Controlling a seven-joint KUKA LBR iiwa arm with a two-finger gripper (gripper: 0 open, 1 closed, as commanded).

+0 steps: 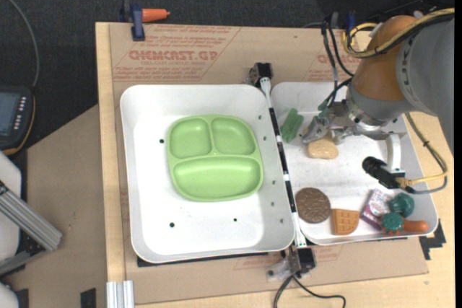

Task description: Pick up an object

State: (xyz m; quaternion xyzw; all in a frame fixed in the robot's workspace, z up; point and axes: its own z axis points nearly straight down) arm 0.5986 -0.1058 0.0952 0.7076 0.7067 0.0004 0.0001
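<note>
One end effector, grip state impossible to tell, hovers over the tan bread-like piece; best descend straight, clear of the green piece at ten o'clock.

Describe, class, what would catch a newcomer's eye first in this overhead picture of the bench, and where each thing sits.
The eye goes first to the green divided plate, lying in the middle of the left bin. Next comes the grey arm with its orange band, reaching in from the right so that its gripper hangs just above a pale beige lump in the right bin. A brown disc and an orange waffle lie near that bin's front edge.
</note>
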